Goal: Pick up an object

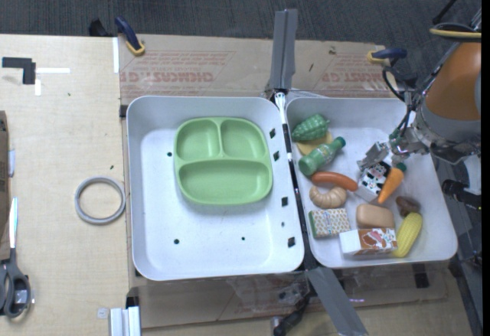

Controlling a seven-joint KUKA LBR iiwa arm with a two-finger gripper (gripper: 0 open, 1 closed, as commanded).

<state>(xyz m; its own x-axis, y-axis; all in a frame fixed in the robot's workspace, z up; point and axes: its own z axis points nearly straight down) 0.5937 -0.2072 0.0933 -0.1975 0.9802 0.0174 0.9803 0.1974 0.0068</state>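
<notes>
The right bin [440,197] holds several toy foods: a green bottle [320,156], a green leafy piece [310,128], a red sausage [334,180], a croissant [329,197], a bread piece [374,214], a corn cob [409,233], a small carton [369,241] and an orange carrot [390,183]. My gripper [377,166] hangs low over the middle right of this bin, just left of the carrot's top and right of the sausage. Whether it touches or holds anything is unclear. The arm's orange band [459,86] is at the right edge.
The left bin [145,197] carries a green divided plate [223,158]. On the bench to the left lie a tape ring [100,199] and scissors [14,285]. A grey bar [283,51] stands behind the bins' shared wall.
</notes>
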